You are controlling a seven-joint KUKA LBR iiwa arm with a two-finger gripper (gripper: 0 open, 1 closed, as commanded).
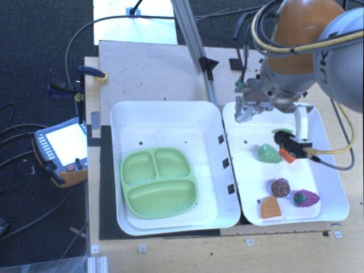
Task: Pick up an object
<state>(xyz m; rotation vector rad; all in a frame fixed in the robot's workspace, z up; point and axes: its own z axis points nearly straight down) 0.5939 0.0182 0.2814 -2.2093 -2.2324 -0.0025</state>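
Observation:
The right bin (330, 209) holds several small toys. A green leafy piece (268, 153) lies near its middle. Nearer the front are a dark purple ball (280, 187), a magenta bunch of grapes (305, 198) and an orange wedge (271, 207). My gripper (246, 112) hangs over the bin's far left corner, above and to the left of the green piece. It looks apart from every toy, and I see nothing held in it. The arm's orange band and grey body cover the bin's far right part.
A green divided plate (158, 182) lies in the left bin (165, 115). A black and orange fitting (291, 147) with a yellow cable sits just right of the green piece. A slanted metal pole (193, 33) crosses behind the bins. A teach pendant (61, 149) lies off the bench's left side.

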